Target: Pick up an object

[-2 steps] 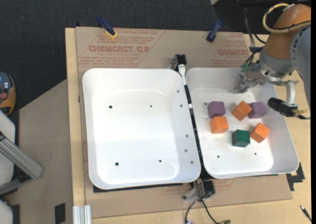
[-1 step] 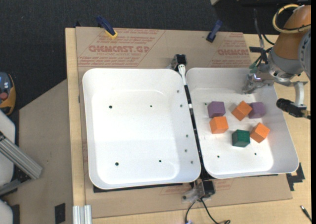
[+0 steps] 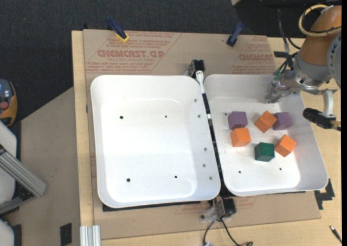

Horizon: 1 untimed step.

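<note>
The robot looks to be at the approach step — nothing is picked up yet. Its hand (image 3: 274, 92) hangs over the far right part of the right bin (image 3: 238, 85), and no object sits between its fingers; whether they are spread or closed cannot be told from this slanted view. The blocks lie in that same bin, nearer the camera than the hand: an orange block (image 3: 265, 121) and a purple block (image 3: 282, 120) closest, just below it, another purple block (image 3: 237, 120) down and to the left, and a green block (image 3: 264, 151) farther off. The next move likely calls for choosing one block — the closest orange seems easiest — centring over it and descending with fingers apart, clear of its neighbours.
</note>
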{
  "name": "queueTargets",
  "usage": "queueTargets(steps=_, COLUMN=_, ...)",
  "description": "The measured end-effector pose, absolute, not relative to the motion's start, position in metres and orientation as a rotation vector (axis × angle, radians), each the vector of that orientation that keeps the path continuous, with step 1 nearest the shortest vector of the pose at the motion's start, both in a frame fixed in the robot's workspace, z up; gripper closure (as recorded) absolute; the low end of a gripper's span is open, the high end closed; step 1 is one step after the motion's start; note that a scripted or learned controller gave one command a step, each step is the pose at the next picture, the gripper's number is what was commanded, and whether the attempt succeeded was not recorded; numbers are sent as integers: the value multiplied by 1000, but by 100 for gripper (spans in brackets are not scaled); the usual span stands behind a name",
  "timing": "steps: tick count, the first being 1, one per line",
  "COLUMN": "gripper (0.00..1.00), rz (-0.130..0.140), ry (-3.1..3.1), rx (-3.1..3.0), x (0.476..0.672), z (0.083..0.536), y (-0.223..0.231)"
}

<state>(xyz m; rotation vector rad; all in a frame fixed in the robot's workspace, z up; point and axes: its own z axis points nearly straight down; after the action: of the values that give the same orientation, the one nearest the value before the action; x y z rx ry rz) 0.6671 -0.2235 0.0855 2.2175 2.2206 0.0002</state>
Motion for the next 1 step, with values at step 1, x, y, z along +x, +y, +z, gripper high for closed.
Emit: queueTargets(steps=1, gripper=100, rz=0, ry=2221, rx=2217, x=667, z=85, y=-223)
